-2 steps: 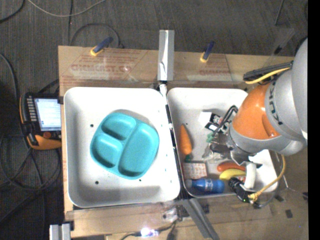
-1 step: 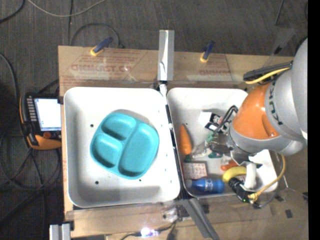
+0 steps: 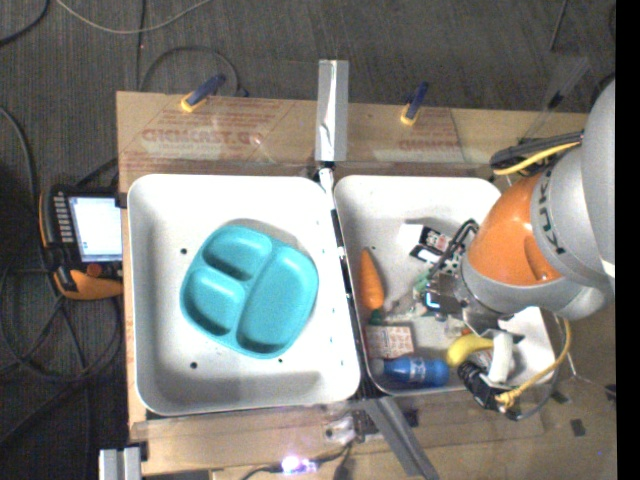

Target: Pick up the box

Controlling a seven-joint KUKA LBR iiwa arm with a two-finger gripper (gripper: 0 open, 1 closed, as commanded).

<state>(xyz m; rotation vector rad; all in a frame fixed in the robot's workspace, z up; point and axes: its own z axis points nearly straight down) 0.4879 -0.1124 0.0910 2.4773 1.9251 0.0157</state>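
We see two white bins [image 3: 140, 298] on a bench over dark carpet; a teal plate [image 3: 250, 288] left; carrot [image 3: 371, 280], box [image 3: 390, 341], bottle [image 3: 415, 372] right.

One fixed camera looks down at a slant from above on both bins [image 3: 240, 193].
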